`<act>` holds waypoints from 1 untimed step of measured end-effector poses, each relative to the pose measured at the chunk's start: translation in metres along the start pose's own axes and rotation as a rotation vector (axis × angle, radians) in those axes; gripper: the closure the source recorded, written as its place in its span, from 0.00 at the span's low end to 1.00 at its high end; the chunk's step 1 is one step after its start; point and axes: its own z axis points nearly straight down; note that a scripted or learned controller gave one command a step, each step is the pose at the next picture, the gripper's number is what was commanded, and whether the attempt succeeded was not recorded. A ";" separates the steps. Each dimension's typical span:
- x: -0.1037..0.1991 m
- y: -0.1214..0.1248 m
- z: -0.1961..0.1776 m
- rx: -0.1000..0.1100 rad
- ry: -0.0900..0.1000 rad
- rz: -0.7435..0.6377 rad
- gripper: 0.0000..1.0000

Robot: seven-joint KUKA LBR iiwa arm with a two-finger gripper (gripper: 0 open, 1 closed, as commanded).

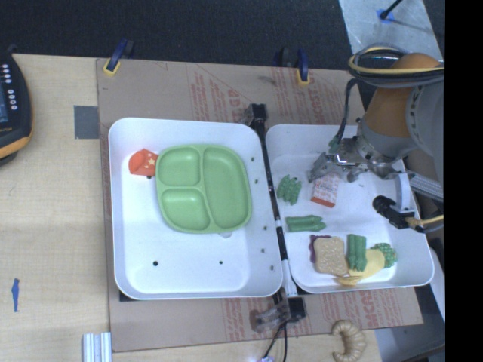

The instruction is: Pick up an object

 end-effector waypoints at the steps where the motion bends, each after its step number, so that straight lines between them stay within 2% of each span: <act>1: 0.028 -0.055 0.002 0.012 0.005 0.002 0.00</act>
